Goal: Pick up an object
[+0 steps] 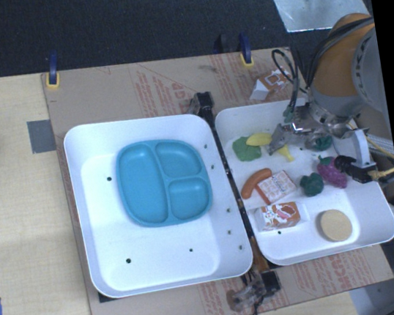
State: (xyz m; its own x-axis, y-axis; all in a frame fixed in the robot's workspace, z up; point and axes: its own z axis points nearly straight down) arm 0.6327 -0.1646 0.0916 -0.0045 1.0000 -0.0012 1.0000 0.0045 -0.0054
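1. White bins are sitting side by side: the left bin [93, 206] is bearing a blue divided plate [164, 180], the right bin [374, 225] is holding small food toys.
2. Grey and orange, the arm [338, 64] is reaching in over the right bin's far end.
3. Its gripper [283, 139] is hanging over a yellow piece [259, 138], just beside a green leafy piece [247, 148]; whether it is gripping anything, I cannot tell.
4. Nearer the camera are lying a sausage [256, 181], two printed packets [276, 187], a dark green piece [312, 184], purple grapes [330, 171] and a tan round biscuit [335, 225].

blue divided plate [163, 181] in white bin [104, 271]; orange sausage [256, 181]; yellow banana [259, 139]; purple grapes [332, 172]; tan disc [335, 225].
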